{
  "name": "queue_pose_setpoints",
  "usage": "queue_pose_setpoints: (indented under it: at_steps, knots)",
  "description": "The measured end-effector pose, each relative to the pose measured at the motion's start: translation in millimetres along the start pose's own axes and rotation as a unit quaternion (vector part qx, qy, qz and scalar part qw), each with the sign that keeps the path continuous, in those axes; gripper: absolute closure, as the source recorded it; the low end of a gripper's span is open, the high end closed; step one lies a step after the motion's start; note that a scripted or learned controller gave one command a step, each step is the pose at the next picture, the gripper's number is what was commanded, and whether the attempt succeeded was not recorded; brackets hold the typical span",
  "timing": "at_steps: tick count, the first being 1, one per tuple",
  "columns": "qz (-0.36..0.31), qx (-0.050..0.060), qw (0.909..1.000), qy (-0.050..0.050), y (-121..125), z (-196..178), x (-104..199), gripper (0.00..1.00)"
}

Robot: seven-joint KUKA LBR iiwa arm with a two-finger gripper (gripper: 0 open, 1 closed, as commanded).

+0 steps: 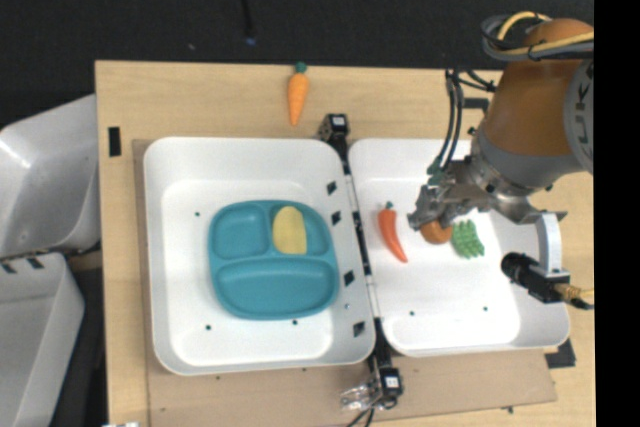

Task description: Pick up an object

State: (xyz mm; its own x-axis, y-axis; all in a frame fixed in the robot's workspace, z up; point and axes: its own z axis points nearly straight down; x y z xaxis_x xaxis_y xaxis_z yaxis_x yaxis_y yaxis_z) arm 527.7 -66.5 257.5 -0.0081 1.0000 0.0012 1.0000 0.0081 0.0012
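Gripper (432, 213) is set low in right bin (500, 325) over an orange item (436, 233), w/ carrot (392, 233) & green piece (467, 240) beside; finger state can't be told, so grasp should be centred before lift.

The surface (120, 95) is pale tan wood, and both bins are plain white: the left bin (170, 315) and the right bin (480, 325). A teal divided plate (250, 280) carries a pale yellow piece (290, 230). One carrot (392, 233) is red-orange with a dark green tip; another carrot (297, 95) is brighter orange, also green-tipped. An orange-brown item (436, 233) shows beside a bumpy green one (467, 240). The pincer (432, 207) is grey metal, below an arm (540, 105) of brownish orange.
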Motion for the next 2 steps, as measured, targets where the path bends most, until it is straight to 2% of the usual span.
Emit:
queue_pose_setpoints:
  at_steps: [1,2]
  knots:
    - [0.001,0.001,1.0,0.0,9,14,53,1.0]
    - [0.0,0.0,1.0,0.0,16,6,105,1.0]
